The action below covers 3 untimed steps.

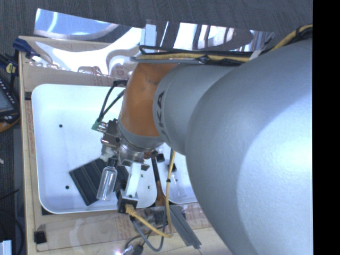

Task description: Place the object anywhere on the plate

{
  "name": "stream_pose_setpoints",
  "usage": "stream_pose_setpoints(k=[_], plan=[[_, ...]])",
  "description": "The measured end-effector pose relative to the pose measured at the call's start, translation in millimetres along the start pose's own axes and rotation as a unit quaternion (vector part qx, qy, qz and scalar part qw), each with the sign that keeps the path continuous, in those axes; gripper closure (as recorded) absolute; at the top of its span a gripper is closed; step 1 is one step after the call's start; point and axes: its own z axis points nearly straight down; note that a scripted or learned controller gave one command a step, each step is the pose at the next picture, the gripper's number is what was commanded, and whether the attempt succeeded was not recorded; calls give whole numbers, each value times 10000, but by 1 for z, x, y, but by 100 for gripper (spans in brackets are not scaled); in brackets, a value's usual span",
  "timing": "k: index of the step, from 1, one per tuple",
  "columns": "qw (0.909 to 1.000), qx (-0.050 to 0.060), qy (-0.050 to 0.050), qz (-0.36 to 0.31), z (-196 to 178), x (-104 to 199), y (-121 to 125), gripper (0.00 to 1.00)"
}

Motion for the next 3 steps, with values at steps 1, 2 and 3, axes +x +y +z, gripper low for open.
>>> stream_pose_setpoints(k=[1, 2, 3], plan=[[9917, -13, 9, -1284, -141, -8, 3, 100], [9965, 9, -18, -836, -54, 78, -33, 100], [9971, -7, 1, -766, -86, -8, 3, 100]])
